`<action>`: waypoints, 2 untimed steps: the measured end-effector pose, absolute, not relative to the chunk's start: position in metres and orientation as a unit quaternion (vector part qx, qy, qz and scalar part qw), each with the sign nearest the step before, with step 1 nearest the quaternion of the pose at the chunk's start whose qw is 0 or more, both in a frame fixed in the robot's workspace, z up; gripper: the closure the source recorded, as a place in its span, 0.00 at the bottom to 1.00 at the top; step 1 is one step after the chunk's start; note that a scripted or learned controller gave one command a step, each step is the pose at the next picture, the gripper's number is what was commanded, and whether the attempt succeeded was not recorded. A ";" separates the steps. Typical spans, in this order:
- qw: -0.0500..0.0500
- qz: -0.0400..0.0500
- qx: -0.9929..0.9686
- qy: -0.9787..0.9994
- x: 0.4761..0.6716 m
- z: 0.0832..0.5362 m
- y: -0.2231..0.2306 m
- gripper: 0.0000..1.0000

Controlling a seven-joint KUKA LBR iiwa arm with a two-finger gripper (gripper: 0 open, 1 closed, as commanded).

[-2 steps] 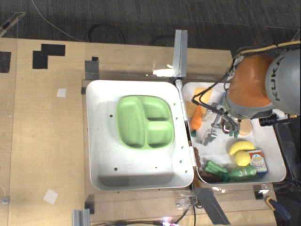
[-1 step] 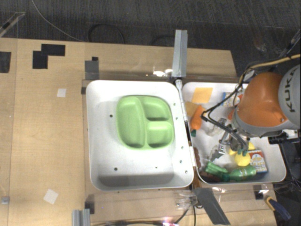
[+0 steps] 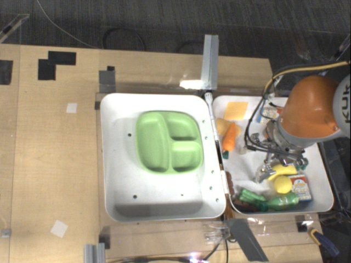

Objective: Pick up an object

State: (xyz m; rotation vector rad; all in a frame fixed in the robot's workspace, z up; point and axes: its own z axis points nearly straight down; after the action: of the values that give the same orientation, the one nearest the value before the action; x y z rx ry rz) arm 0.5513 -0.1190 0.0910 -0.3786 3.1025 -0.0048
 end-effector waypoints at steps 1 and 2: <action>0.009 -0.002 -0.087 0.996 0.522 0.091 -0.167 0.00; 0.010 -0.002 -0.062 0.998 0.531 0.091 -0.111 0.00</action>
State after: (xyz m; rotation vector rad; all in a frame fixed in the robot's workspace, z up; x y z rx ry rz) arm 0.5312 -0.1111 0.0913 -0.1947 3.1158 -0.0053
